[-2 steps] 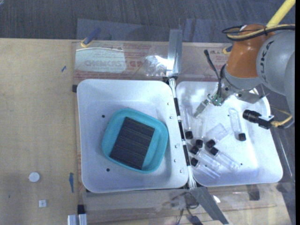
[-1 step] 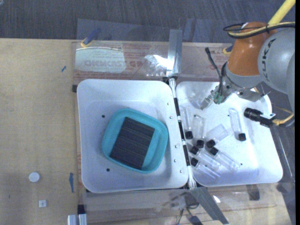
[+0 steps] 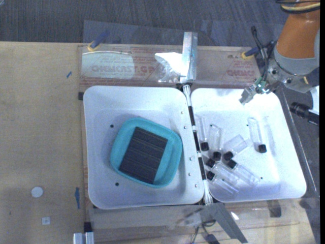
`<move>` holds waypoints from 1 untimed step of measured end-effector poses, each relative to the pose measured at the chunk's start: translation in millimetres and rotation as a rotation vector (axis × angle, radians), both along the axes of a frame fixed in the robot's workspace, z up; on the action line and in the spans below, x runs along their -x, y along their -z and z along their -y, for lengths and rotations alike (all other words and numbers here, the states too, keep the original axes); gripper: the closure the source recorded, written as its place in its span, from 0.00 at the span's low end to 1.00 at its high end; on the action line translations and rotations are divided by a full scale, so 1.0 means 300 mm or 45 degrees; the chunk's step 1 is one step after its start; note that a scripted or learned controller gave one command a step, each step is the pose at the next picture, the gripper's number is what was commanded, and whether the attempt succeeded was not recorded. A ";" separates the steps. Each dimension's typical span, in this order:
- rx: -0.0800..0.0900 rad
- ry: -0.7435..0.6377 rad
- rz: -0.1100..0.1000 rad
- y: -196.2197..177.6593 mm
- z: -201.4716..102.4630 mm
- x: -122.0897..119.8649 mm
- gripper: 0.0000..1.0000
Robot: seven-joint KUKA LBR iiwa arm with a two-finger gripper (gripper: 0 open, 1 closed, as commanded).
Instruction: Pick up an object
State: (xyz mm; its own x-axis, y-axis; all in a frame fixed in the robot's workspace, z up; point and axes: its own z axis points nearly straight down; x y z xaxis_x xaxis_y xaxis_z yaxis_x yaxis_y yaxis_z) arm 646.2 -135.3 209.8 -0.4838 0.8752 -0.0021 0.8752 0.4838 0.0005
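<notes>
The right bin (image 3: 289, 136) holds several clear plastic vials (image 3: 226, 161) with black caps, most lying in a loose heap at its front left. One vial (image 3: 255, 131) lies apart toward the right. In the left bin (image 3: 96, 111) lies a teal square tray (image 3: 172, 151) with a dark ribbed block (image 3: 143, 154) on it. The arm (image 3: 299, 34) with its orange band comes in at the top right. My gripper (image 3: 251, 92) hangs over the back edge of the right bin, well behind the vials and apart from them.
A clear plastic sheet with printed lettering (image 3: 117, 67) and a crumpled bag (image 3: 170, 65) lie behind the bins. An upright metal strip (image 3: 189, 55) stands at the back between them. Black cables (image 3: 304, 111) run along the right side. Tan bench (image 3: 35, 136) spreads to the left.
</notes>
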 end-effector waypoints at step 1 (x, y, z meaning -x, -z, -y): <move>-0.003 -0.249 -0.004 0.190 0.067 0.154 1.00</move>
